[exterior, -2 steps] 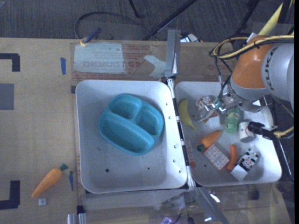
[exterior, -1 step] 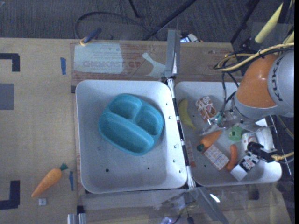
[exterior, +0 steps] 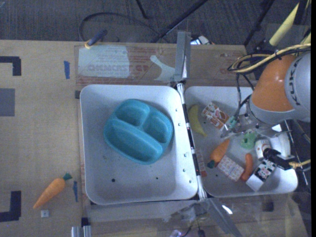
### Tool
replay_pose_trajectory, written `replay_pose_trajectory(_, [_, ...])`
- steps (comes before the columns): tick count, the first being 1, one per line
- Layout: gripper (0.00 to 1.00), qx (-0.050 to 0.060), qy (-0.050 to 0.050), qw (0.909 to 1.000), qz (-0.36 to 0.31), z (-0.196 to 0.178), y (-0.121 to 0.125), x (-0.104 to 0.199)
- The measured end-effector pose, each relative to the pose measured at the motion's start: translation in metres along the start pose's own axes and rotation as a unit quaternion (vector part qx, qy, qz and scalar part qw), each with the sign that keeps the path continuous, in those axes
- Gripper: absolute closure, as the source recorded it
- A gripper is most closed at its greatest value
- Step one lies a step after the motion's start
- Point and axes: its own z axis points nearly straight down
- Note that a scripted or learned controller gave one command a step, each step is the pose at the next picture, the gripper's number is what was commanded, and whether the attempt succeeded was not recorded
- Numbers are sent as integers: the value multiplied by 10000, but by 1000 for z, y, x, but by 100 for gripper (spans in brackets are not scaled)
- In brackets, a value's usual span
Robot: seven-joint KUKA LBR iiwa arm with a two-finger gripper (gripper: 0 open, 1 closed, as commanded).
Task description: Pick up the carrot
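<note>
Jaws of gripper (exterior: 235,128) hang just beside carrot (exterior: 220,151)

Right bin (exterior: 291,184): crowded; banana (exterior: 197,121) along its left wall, printed carton (exterior: 216,114) just beside it, carrot (exterior: 219,152) mid-bin touching a small patterned box (exterior: 230,167), 2nd orange piece (exterior: 247,166) and a black-and-white carton (exterior: 262,172) near the front right; gaps between these are narrow; arm (exterior: 279,90) overhangs the bin's right half, cables trailing over the back edge. Left bin (exterior: 94,181): blue divided plate (exterior: 139,130) takes the middle; open floor along the front and left walls. Tabletop (exterior: 34,132) left of the bins: open, apart from 1 loose carrot (exterior: 50,192) near the front corner; approach from above there is unobstructed.
</note>
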Motion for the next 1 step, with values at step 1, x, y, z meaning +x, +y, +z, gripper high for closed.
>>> replay_pose_trajectory(1, [100,28,-2,9995,315,-91,-14,62])
